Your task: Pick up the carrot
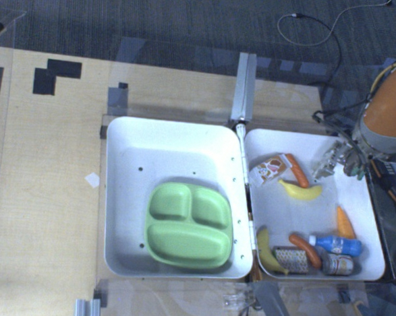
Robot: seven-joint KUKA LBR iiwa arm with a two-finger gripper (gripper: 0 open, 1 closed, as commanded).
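The carrot [344, 223], a short orange tapered piece, lies near the right wall of the right bin [373, 257]. My gripper [324, 167] hangs over the far part of that bin, up and to the left of the carrot and well apart from it. Its tips are just above the right end of a small yellow banana [301, 190]. Nothing shows between the tips. The arm's orange band [391, 100] rises at the right edge.
A red-orange sausage-like piece [296, 169] and a snack packet [269, 170] lie left of the gripper. Near the front wall are a second banana [270, 251], a red sausage [304, 248], a blue bottle [337, 245] and a can [338, 266]. The left bin holds a green divided plate [189, 224].
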